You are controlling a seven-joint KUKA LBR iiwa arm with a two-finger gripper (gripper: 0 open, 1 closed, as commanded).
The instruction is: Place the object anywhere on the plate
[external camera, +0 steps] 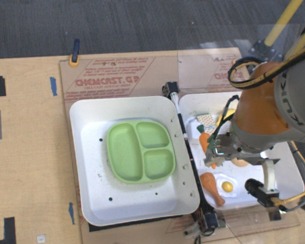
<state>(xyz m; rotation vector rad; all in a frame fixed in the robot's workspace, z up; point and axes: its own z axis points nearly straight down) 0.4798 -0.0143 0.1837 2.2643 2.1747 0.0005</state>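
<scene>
**Ana:** Since the front edge comes first, what lies nearest in the right bin (295, 184)?

**Ben:** A toy fried egg (228, 186) and a toy drumstick (213, 186), side by side on the white floor, both smooth moulded plastic by the look of them. I'd guess they are light and stiff, and a bit slippery.

**Ana:** And the gripper (213, 152)?

**Ben:** It hangs just behind them, low over the same bin, under the arm's orange band (258, 106). Whether it is clenched or released, I cannot tell; the wrist hides that. A toy carrot (205, 140) sits right beside it, touching or nearly so, and looks like the thing to be moved. I can't see it held.

**Ana:** Where would you take hold?

**Ben:** Across the carrot's thicker middle, where its rounded taper is least likely to squirt out.

**Ana:** And the plate?

**Ben:** The green plate (140, 151) lies in the left bin (88, 165), well apart: matte, rounded, split into three shallow sections. Farther back, printed cardboard (108, 77) covers the worktop (24, 154).
</scene>
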